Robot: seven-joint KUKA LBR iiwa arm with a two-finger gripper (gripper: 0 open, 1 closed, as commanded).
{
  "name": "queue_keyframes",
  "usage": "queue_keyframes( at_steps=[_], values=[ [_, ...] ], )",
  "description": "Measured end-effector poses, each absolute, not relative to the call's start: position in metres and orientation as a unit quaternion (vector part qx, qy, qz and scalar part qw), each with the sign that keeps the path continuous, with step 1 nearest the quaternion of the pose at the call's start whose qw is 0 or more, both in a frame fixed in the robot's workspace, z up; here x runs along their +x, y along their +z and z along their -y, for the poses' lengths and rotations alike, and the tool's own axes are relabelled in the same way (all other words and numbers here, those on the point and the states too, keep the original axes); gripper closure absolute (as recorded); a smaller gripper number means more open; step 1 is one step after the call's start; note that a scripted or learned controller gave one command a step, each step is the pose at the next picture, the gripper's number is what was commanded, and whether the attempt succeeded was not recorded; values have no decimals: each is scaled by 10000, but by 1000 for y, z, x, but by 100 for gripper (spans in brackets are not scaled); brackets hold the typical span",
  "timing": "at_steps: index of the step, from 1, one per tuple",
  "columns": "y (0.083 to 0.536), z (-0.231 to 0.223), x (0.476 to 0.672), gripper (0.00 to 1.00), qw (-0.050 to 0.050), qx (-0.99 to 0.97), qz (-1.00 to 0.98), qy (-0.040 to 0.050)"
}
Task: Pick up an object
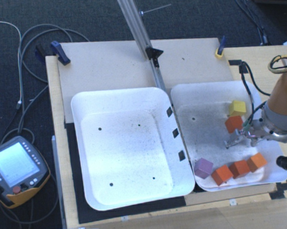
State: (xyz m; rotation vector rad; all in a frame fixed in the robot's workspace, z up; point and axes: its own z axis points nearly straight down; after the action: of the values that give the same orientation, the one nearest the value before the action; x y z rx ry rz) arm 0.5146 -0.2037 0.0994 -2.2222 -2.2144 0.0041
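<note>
Several small blocks lie in the right bin (202,102). A yellow block (237,107) sits near its far right, with a red-orange block (234,124) just in front of it. Along the near wall lie a purple block (203,167), an orange-red block (221,174), a red block (240,168) and an orange block (257,161). My gripper (236,140) reaches in from the right, low over the bin floor. It is just in front of the red-orange block and behind the near row. Nothing is visibly held.
The left bin (121,143) lies beside the right one, with black clips (175,132) along the shared wall. A slanted aluminium pole (136,25) rises at the back. A teach pendant (14,168) and cables lie off the bench to the left. Blue clamps (59,51) hold the back board.
</note>
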Motion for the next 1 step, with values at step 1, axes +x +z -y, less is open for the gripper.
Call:
queue_keyframes(
  at_steps=[1],
  values=[
    [101, 212, 582, 0, -29, -7059, 7083, -14]
  ],
)
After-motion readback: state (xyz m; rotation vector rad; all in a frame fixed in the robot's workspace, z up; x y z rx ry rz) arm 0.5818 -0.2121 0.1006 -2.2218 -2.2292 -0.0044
